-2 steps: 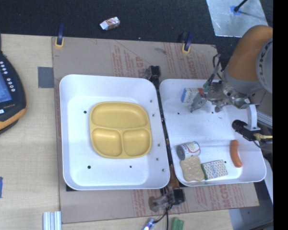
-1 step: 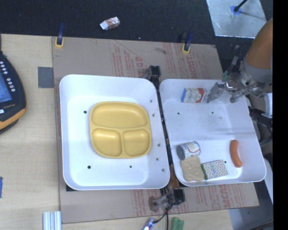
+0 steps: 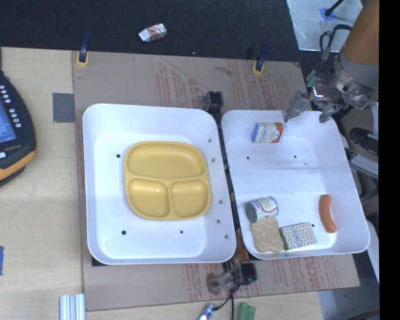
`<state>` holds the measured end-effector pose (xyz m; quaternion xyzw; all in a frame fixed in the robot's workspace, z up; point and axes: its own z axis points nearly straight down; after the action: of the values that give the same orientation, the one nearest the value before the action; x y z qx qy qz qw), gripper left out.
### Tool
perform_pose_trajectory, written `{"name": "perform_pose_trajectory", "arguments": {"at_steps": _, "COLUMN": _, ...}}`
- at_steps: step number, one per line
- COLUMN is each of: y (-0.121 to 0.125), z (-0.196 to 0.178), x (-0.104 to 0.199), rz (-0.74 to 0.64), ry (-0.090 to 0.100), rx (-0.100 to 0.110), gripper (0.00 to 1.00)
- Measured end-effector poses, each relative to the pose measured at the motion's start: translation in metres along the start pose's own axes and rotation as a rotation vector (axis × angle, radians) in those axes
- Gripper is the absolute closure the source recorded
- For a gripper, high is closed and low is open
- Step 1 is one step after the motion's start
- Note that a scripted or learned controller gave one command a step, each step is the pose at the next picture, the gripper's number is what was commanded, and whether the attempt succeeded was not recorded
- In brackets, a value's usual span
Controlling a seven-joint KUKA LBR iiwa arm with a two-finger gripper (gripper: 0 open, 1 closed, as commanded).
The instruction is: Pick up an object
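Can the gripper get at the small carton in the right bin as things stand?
Probably yes. The gripper hovers over the right bin's far edge, open, just beside the carton. The carton lies alone on bare floor, apart from the can and hot dog, so nothing blocks a descent.

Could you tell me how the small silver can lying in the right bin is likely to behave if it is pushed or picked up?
The small silver can lies on its side, so a push would probably roll it. Its curved metal wall looks smooth, so fingers might slip. It touches the tan bread-like slice, which may block rolling that way.
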<state>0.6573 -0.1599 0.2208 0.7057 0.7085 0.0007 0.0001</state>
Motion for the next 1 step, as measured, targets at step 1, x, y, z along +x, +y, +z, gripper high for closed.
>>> {"name": "perform_pose_trajectory", "arguments": {"at_steps": 1, "y": -0.0145, "z": 0.0249, "x": 0.0980, "rz": -0.003, "ry": -0.001, "rx": 0.006, "gripper": 0.00}}
